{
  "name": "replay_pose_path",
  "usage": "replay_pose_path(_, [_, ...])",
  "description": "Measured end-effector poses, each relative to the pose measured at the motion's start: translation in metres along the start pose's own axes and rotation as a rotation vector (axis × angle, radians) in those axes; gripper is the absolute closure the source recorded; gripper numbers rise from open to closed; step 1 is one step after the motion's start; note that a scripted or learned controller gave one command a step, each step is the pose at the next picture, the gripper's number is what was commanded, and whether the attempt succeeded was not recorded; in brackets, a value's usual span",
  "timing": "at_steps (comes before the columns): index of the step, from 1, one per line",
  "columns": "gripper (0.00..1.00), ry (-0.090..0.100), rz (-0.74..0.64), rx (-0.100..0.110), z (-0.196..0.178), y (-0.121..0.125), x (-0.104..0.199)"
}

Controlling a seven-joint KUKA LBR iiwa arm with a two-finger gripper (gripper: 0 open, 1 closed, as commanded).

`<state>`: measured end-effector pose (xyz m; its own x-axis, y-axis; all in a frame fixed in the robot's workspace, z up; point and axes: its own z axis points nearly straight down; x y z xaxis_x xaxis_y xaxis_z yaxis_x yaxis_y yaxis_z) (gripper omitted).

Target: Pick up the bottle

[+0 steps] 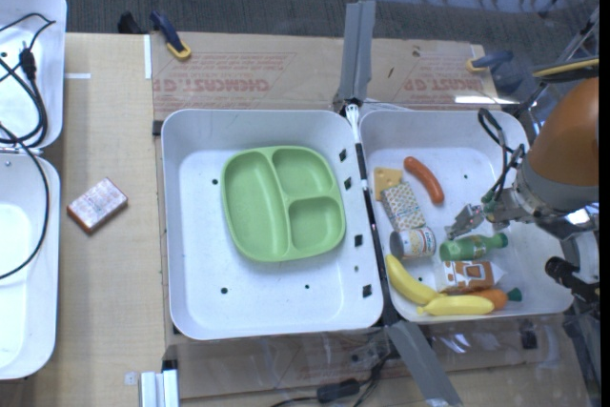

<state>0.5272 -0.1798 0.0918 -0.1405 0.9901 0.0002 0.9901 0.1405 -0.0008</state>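
Observation:
The bottle (474, 247) is green and lies on its side in the right bin (434, 120), between a can and the bin's right wall. My gripper (466, 221) hangs just above and slightly behind the bottle, reaching in from the right under the orange wrist band. Its two metal fingers stand open, with nothing between them. They are close to the bottle's upper side; I cannot tell whether they touch it.
Crowding the bottle are a can (412, 242), a juice carton (467, 274), a banana (408, 280), a carrot (496, 298), a sausage (424, 178) and a cheese wedge (387, 179). The left bin (173, 205) holds a green divided plate (283, 202).

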Motion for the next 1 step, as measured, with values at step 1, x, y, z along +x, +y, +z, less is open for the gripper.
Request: replay_pose_path(1, [0.00, -0.007, -0.013, -0.021, -0.0044, -0.0247, 0.0176])
